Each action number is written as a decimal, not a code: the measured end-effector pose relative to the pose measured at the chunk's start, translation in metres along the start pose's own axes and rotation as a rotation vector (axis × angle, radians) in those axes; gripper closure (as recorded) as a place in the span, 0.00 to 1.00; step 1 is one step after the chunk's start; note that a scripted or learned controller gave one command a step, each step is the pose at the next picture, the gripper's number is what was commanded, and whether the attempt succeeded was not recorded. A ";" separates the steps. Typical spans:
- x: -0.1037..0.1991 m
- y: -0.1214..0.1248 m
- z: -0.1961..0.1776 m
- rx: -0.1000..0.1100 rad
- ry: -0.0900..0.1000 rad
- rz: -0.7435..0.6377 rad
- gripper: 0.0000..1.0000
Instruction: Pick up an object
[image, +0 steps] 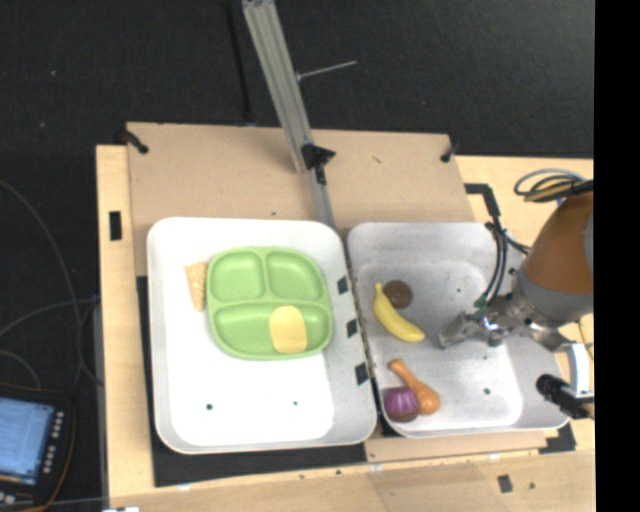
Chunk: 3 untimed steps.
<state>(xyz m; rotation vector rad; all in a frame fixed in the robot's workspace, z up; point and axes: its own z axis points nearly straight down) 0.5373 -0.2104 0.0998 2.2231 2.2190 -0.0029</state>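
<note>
Banana (397, 316) is being approached from the right by the gripper (462, 331) inside the right bin (440, 245); gripper state cannot be determined.

bins (250, 425): smooth white plastic | tray (268, 300): matt green plastic | bench (200, 180): matt brown board | banana (395, 317): glossy

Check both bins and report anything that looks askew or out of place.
Little stands out. A tan cracker-like piece lies wedged beside the green tray instead of in a compartment. The banana, brown ball and other toys lie loose, undamaged.
</note>
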 end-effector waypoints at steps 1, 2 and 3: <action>-0.001 0.001 -0.013 -0.006 -0.001 0.005 1.00; -0.004 -0.006 -0.062 -0.008 -0.001 0.003 1.00; -0.017 -0.005 -0.114 -0.009 -0.003 0.004 1.00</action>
